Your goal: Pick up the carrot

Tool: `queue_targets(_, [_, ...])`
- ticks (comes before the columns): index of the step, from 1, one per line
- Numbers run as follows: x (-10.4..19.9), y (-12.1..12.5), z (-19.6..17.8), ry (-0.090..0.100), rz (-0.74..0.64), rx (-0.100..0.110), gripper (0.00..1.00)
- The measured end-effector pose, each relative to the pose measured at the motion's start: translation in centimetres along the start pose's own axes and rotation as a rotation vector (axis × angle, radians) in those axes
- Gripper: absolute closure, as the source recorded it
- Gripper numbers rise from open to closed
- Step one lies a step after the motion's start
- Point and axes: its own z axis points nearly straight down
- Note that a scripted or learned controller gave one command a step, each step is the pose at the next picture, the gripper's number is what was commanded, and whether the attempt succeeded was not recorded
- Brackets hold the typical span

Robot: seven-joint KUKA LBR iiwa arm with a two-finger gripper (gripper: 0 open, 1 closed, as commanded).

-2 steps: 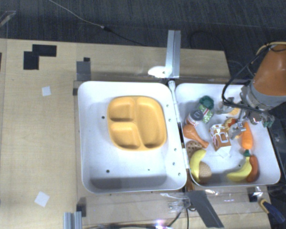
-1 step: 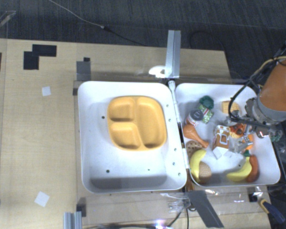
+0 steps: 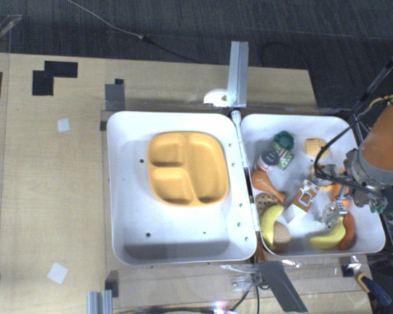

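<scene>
Gripper low over the right bin's near right corner

The gripper point(image 3: 334, 209) hangs just above the carrot point(image 3: 348, 231), which lies beside a banana point(image 3: 329, 238) against the right bin's point(image 3: 295, 124) near wall; I cannot tell how its tips are set. Risk, as I judge it: the banana touches the carrot, so closing could catch both or nudge the carrot away. The tray point(image 3: 185, 167) sits well apart.

We look down from one fixed camera above the bench point(image 3: 46, 195), at a slight slant, far enough to take in both white bins point(image 3: 128, 195) side by side.
</scene>
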Motion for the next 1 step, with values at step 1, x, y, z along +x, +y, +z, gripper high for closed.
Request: queue_targets(1, [-0.46, 0.08, -1.35, -0.011, -0.006, 0.003, 1.00])
